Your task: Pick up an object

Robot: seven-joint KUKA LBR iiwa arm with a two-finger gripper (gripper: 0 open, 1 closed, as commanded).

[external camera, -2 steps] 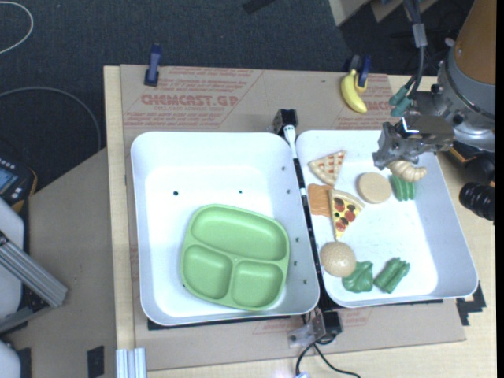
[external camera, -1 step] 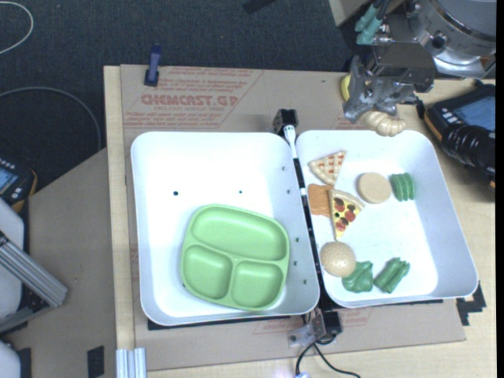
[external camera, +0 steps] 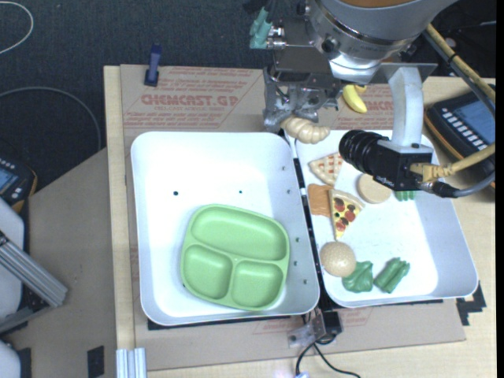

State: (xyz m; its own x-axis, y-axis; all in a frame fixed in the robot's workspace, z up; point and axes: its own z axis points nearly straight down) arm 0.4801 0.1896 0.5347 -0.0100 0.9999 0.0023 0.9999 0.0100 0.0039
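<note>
**Inspector:** From the overhead camera, where is the tool?

**Onlooker:** The tool (external camera: 295,115) hangs at the far edge of the bins, above the wall between them. A croissant (external camera: 305,130) sits right at its tips, but whether the tool is open or closed, or grips anything, I cannot tell; the wrist hides it.

**Inspector:** Contents?

**Onlooker:** Left bin (external camera: 157,172): a green divided tray (external camera: 235,255). Right bin (external camera: 441,250): waffle piece (external camera: 326,167), pizza slice (external camera: 345,211), a tan ball (external camera: 338,257), a round disc (external camera: 373,190), two green vegetables (external camera: 376,276). A banana (external camera: 354,98) lies on the table beyond.

**Inspector:** Handling?

**Onlooker:** The croissant looks like light, stiff toy plastic, probably smooth. I judge a pinch across its thick middle safest; its tapered ends may slip.
</note>
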